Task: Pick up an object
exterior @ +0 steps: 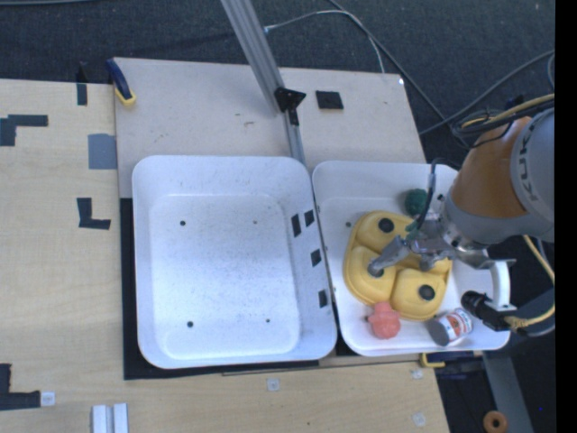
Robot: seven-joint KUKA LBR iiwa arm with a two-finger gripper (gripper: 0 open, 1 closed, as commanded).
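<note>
The worktop [54, 242] is light wood with small dark tape bits stuck on it. Behind the worktop the floor [433, 16] is dark, and thin cables [361, 34] lie across it. A grey metal pole [252, 39] leans over the worktop's back edge.

Two bins sit side by side on the bench [216, 115]. The left bin [225, 260] is beside the right bin [329, 242]. In the right bin, a big lumpy toy [397, 273] lies in the middle. A small ball [385, 321] lies just in front of it. A little bottle [451, 326] lies to the ball's right. The gripper [397, 255] is over the toy.
</note>
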